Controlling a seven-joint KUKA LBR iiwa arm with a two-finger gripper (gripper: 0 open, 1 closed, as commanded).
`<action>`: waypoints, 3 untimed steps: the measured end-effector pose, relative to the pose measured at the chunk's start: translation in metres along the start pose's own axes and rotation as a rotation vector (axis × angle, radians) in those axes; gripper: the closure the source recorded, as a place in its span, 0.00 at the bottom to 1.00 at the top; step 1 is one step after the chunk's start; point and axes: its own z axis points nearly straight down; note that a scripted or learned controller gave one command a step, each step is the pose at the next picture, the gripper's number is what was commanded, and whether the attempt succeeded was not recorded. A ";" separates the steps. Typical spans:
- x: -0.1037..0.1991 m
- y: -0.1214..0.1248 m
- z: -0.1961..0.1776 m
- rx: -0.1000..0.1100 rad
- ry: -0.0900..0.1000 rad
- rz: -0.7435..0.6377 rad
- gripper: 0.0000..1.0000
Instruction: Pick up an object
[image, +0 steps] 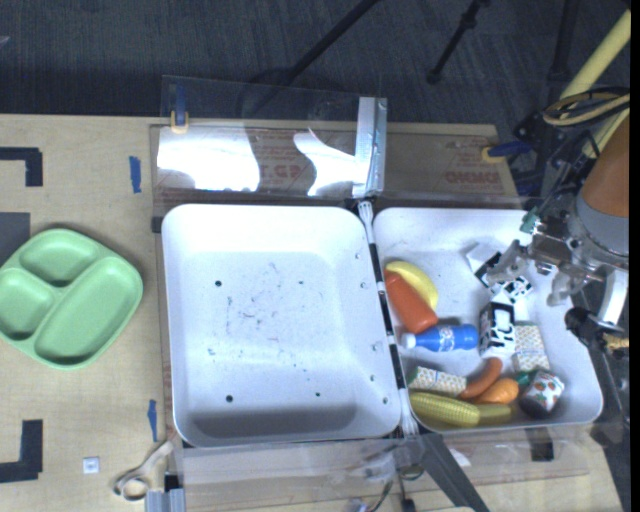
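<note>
From my hand, grip state unreadable, the blue bottle lies at eight o'clock, long axis three-to-nine.

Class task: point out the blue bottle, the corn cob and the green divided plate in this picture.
blue bottle (449, 339): camera view, middle of its body.
corn cob (443, 408): camera view, middle of the cob.
green divided plate (88, 305): camera view, floor of its large compartment.

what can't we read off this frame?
- Gripper: fingers blend into the black-and-white object beneath, so grasp unclear.
- Arm: cut off by the right edge.
- Dark round object in the right bin: too small to identify.
- Corn cob: partly under the carrot.
</note>
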 end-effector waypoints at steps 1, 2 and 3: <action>-0.014 0.019 0.080 0.001 0.000 -0.002 0.00; -0.010 0.036 0.120 -0.001 0.001 -0.076 0.00; -0.010 0.037 0.109 -0.004 0.002 -0.076 1.00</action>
